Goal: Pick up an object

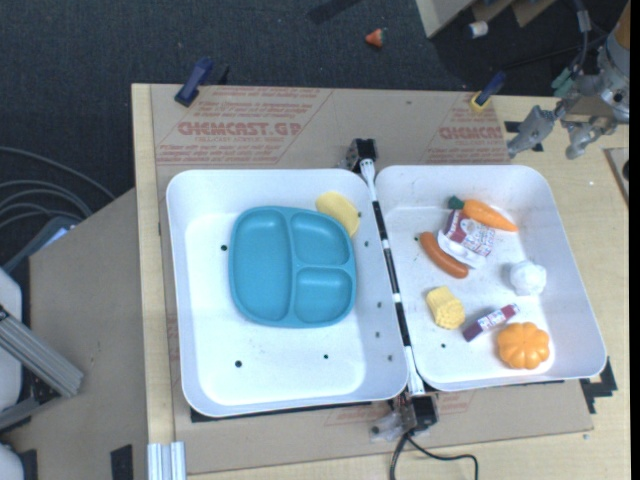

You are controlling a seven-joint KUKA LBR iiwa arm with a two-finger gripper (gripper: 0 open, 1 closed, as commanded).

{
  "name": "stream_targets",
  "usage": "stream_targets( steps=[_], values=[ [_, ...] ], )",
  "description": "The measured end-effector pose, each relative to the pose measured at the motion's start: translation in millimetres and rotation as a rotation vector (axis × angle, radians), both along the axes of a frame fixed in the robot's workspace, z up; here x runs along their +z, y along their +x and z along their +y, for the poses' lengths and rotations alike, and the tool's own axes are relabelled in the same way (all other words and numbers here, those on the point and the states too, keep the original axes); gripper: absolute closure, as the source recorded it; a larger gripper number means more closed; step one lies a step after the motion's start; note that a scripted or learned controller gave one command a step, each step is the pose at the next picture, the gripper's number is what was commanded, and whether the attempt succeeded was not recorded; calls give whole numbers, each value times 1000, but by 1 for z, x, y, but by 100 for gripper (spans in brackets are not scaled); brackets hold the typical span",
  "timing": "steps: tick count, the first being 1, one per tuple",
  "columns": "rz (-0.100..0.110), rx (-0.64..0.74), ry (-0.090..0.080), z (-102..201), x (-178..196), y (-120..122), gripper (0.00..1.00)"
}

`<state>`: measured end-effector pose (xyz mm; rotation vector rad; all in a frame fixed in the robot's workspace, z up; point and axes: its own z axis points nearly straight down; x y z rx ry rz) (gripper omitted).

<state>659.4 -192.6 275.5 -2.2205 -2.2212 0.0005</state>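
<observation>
Above the right bin's (570,268) far corner, the metal gripper (560,140) hangs with fingers spread, clear of the glossy orange pumpkin (523,344).

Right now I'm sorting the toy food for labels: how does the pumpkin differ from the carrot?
The pumpkin is round and ribbed; the carrot is long and tapered. The pumpkin sits at the right bin's near corner, the carrot near its far side, against a small packet. Both are orange.
</observation>
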Motion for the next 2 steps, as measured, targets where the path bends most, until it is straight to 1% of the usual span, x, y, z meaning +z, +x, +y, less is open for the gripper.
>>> stream_targets(
  steps=[1,2],
  values=[
    [1,0,0,-24,-134,-37,0],
    [-1,1,0,30,-191,7,0]
  ],
)
